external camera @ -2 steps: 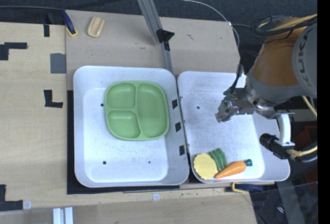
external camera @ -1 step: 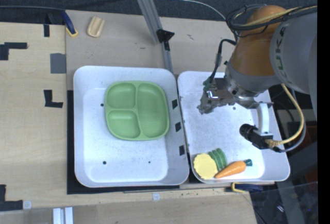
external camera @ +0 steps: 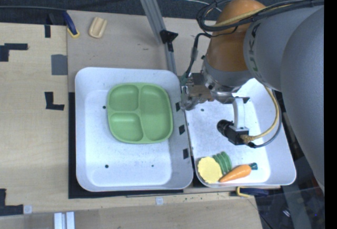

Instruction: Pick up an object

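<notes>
A green divided plate (external camera: 140, 112) lies in the left bin (external camera: 89, 133). In the right bin (external camera: 279, 167), near its front edge, lie a yellow round piece (external camera: 208, 170), a green ribbed piece (external camera: 224, 160) and an orange carrot (external camera: 236, 172) with a green tip. My gripper (external camera: 190, 97) hangs over the right bin's back left corner, close to the wall between the bins. It is well apart from the toys at the front. The wrist body hides the fingertips.
A metal pole (external camera: 152, 9) slants up from the back edge between the bins. A tan block (external camera: 97, 27) and a blue-yellow object (external camera: 71, 23) lie on the bench behind the left bin. The arm covers the right bin's back right part.
</notes>
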Controlling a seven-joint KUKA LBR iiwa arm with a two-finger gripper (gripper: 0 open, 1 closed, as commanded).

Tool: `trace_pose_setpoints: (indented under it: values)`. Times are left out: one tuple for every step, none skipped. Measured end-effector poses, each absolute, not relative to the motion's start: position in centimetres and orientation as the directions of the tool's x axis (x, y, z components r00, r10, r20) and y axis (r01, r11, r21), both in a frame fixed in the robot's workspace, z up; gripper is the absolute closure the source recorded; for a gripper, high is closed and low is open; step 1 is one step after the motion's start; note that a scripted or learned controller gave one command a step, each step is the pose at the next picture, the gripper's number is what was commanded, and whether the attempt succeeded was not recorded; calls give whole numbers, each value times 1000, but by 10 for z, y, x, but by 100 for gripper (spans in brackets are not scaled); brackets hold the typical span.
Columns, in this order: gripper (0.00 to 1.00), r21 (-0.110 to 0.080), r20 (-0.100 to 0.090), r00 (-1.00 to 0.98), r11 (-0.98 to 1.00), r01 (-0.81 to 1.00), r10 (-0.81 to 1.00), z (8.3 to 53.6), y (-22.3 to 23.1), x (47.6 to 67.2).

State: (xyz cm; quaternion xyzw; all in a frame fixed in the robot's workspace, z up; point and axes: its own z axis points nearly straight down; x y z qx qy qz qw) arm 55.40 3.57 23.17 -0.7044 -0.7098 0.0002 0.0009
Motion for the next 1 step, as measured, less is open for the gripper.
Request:
trace_pose_setpoints:
  values:
    - [100,0,2,-8,8,1000,1000,238,89,582]
